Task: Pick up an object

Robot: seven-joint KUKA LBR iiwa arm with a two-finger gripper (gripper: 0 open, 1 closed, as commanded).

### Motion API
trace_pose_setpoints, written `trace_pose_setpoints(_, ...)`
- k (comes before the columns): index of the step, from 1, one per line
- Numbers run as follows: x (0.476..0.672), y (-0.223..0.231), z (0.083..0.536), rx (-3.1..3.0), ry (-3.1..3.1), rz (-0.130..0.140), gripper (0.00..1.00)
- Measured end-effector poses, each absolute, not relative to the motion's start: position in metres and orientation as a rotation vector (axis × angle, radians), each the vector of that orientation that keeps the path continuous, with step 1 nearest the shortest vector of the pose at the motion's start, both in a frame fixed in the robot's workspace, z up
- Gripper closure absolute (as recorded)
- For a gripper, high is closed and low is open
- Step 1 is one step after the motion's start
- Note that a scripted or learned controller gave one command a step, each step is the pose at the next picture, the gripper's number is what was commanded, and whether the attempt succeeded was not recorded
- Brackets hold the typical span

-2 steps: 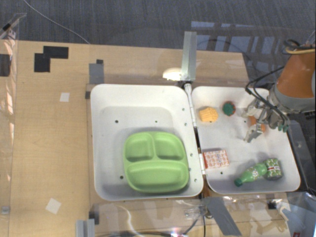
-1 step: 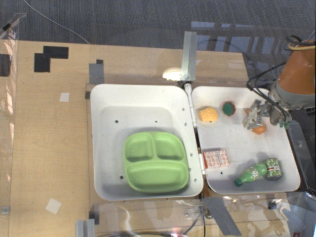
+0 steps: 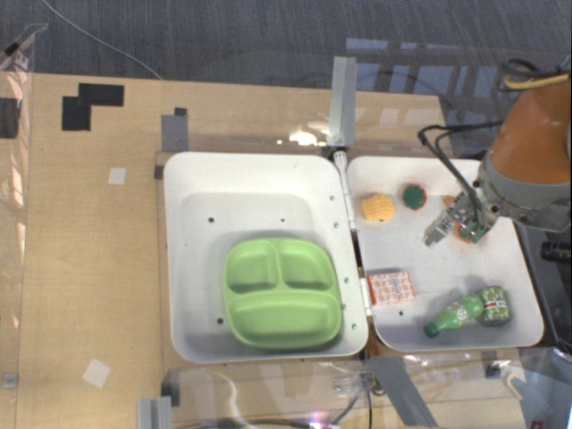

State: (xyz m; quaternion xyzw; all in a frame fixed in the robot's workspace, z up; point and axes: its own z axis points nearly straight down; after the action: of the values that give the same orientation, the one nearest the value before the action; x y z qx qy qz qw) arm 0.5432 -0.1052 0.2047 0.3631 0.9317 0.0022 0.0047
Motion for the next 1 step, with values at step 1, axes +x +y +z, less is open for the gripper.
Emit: trace_pose_setpoints(1, 0.4911, -0.0619, 0.2746, 0.249, 3.119, 0.001, 1.00)
